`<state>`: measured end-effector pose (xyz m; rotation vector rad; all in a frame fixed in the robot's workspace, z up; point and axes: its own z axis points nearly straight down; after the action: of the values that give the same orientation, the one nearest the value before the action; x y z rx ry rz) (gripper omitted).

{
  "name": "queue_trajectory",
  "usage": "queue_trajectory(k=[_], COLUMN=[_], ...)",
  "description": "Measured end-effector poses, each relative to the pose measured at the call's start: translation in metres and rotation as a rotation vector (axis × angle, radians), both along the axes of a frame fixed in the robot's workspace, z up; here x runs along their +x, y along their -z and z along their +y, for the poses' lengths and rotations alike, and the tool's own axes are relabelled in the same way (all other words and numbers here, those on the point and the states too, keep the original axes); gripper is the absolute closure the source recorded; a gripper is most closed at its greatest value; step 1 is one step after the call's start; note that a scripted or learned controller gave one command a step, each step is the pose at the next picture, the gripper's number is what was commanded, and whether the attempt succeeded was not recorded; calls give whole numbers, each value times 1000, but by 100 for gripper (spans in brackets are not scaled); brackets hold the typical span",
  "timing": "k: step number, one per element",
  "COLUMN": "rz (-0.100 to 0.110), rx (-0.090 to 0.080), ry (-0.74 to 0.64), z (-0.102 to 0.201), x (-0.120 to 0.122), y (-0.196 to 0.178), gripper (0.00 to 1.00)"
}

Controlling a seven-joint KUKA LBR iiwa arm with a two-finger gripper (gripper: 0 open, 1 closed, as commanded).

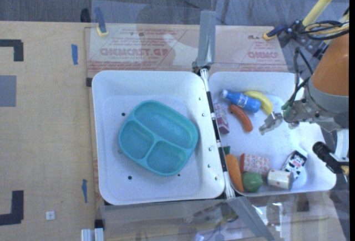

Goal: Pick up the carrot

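The carrot [234,173] is orange and tapered. It lies along the left wall of the right bin [321,181], near the front corner, with its dark green top pointing to the back. A green round fruit [252,181] touches its lower right side. My gripper [270,123] hangs over the middle of the right bin, up and to the right of the carrot and well apart from it. It is open, with nothing between its fingers. The grey arm with its orange band [333,68] reaches in from the right.
A red-orange sausage [242,117], a blue bottle [242,100] and a banana [260,101] lie at the back of the right bin. A red box [255,163], a white can [279,179] and a cow-patterned item [296,161] lie in front. The left bin [111,96] holds a teal divided plate [158,137].
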<state>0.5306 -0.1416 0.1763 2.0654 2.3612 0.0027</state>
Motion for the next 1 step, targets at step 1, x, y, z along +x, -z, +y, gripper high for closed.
queue_trajectory(k=[1], rz=[-6], rx=[-1], ry=[-32], z=[46], x=[6], y=[87], gripper=[0])
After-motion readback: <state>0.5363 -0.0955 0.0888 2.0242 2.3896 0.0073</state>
